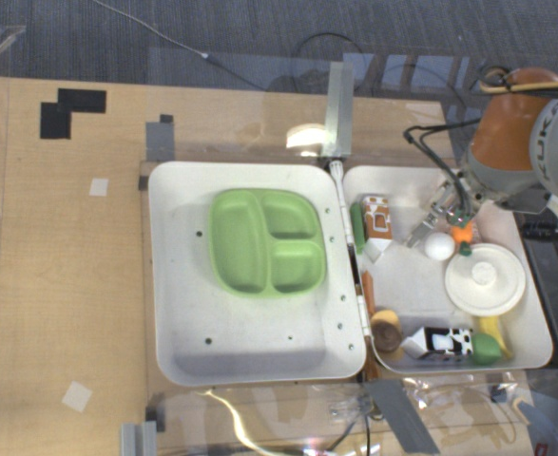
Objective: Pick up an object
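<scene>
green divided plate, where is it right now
The green divided plate lies in the left bin, a little above its middle in the camera view, close to the divider it shares with the right bin.

- Bright, even overhead light; both my bins read near-white, right bin (535, 345) slightly washed out.
- Glare patch on bench (69, 283) just above the divider post.
- Soft shadow inside left bin (179, 350), lower edge.
- My arm (530, 145) looks soft; small objects lack fine detail.
</scene>
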`<action>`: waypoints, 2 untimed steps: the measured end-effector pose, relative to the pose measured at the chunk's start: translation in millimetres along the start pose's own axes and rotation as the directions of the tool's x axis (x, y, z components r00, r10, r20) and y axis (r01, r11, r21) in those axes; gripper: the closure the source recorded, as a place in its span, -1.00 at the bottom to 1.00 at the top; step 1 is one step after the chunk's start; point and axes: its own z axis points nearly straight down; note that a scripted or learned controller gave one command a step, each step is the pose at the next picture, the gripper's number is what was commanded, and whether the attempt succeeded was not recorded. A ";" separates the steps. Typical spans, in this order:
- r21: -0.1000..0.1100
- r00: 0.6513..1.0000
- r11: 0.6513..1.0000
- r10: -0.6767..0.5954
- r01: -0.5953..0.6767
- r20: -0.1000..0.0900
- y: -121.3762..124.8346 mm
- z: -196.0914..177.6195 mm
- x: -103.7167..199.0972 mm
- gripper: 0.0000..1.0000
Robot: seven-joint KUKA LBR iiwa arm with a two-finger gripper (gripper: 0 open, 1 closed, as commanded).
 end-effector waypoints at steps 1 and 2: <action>0.006 0.986 0.986 0.169 -0.169 0.003 23.6 -0.3 20.7 -1.00; -0.003 0.987 0.987 0.162 -0.162 0.012 27.8 -15.4 18.6 1.00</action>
